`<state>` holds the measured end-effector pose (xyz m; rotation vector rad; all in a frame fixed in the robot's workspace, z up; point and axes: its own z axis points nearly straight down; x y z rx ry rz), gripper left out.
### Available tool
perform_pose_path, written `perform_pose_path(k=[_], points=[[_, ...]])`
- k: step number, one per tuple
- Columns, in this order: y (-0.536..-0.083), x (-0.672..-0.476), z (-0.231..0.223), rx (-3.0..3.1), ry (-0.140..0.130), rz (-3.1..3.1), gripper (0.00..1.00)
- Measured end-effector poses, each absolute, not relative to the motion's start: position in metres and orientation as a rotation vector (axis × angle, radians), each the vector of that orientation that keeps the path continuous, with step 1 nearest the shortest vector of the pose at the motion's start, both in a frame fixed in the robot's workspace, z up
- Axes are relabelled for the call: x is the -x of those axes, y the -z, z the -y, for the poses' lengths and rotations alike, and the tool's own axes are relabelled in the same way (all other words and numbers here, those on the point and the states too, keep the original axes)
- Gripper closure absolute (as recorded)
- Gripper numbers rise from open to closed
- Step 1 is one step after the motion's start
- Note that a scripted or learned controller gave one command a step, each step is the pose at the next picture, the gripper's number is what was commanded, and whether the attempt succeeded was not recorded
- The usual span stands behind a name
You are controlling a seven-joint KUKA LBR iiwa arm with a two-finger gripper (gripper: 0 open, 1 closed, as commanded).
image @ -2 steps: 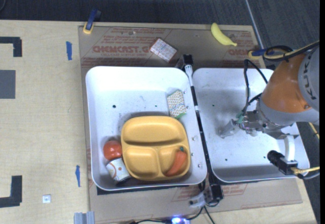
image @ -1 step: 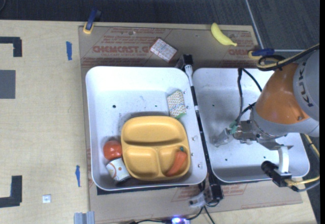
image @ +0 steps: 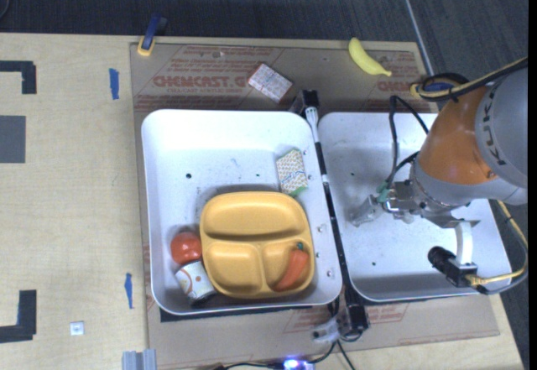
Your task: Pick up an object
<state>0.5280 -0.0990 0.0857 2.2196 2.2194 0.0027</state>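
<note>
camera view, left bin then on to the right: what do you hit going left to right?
Tomato → yellow divided tray → carrot → divider between the bins → tool → orange arm band.

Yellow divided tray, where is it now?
The yellow divided tray lies in the left bin, toward its near edge, with a red ball on its left.

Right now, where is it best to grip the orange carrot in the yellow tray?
Probably across the middle of the carrot, coming from above. It lies flat and slanted in the lower right compartment of the yellow tray, so close across its narrow width.
</note>
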Motion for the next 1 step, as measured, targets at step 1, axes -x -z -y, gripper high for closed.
perform_pose_path(k=[1], points=[[-0.0856,-0.5316,0.0945,-2.218,-0.002,-2.218,0.00]])
